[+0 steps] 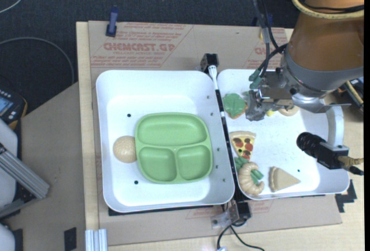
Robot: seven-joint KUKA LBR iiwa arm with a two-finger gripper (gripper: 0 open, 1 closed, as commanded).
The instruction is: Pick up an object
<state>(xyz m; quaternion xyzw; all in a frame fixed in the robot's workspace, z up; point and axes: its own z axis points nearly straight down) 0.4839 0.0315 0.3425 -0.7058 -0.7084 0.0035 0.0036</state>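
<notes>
Arm enters from the right and is over the right bin. Hand is low over the far-left part of that bin. Hand apart or together: cannot tell from this angle, and nothing is seen clamped in it.

Right bin contents:
- green leafy toy, just left of the hand, close to the wall shared with the other bin; touching or apart, cannot tell
- tan piece, just right of the hand, partly hidden by the wrist; shape unclear
- pizza slice, nearer the camera than the hand, by the shared wall
- croissant-like toy with a bit of green on it, in the near-left corner
- pale wedge, just beside the croissant-like toy on its right

Left bin contents:
- green divided plate, three compartments, lying flat in the middle
- round beige ball, touching the plate's left edge

Both bins sit side by side on a cardboard sheet on the counter
</notes>
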